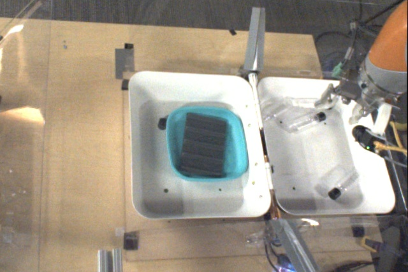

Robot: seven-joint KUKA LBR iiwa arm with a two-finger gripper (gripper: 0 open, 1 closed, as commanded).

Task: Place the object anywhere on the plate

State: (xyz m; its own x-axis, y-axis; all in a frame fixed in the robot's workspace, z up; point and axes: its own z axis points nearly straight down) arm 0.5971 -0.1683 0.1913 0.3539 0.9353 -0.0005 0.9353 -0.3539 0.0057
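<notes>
No brand, label or writing is showing clearly enough to be read anywhere in the view.

Two white bins are sitting side by side on the tabletop (76, 156). The left bin (143, 156) is holding one teal plate (237, 137), square with rounded corners, lying near the bin's middle. One dark grey ribbed block (204, 143) is lying flat on the plate, well inside its rim and slightly tilted. One small dark thing (162, 123) is peeking out just beside the plate's left edge; what it is cannot be told.

The right bin (306, 191) is holding two clear, tube-like things with dark ends: one tube (298, 118) is lying near the bin's far edge, and the other tube (343, 185) is lying near the bin's near right corner. They are well apart.

The arm (390, 51), with its orange band, is reaching in at the tabletop's far right corner, and the hand (347, 95) is hovering over the right bin's far right corner. Whether its fingers are apart or together cannot be told. Nothing is visibly clamped in it.

One grey post (255, 41) is standing at the far edge between the bins.
</notes>
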